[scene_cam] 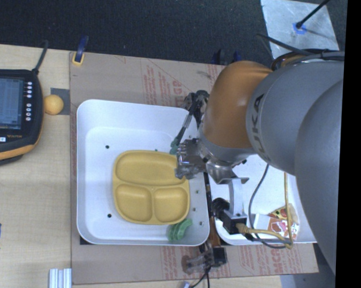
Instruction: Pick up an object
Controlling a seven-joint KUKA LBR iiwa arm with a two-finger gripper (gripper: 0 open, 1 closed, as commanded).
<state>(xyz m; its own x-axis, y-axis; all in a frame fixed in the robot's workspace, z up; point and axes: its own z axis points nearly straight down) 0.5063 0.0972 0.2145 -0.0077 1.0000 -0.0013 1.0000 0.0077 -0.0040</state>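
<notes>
Green object [179, 230]: low centre of the frame, inside the left bin [90, 166] at its near rim, touching the lower right corner of the tray.

Yellow tray [150, 186]: 3 compartments, 1 long above 2 smaller; lies flat in the middle of the left bin.

Right bin [254, 236]: lower right, mostly covered by the arm; a red-and-white item [280, 223] lies in it.

Gripper [184, 161]: centre of the frame, over the tray's upper right edge; cannot tell how far its fingers are parted or whether anything is between them.

Arm [277, 109]: grey with orange band, upper right.

Orange ball [53, 104] and handheld controller [11, 115]: upper left, on the bench outside the bins.
</notes>
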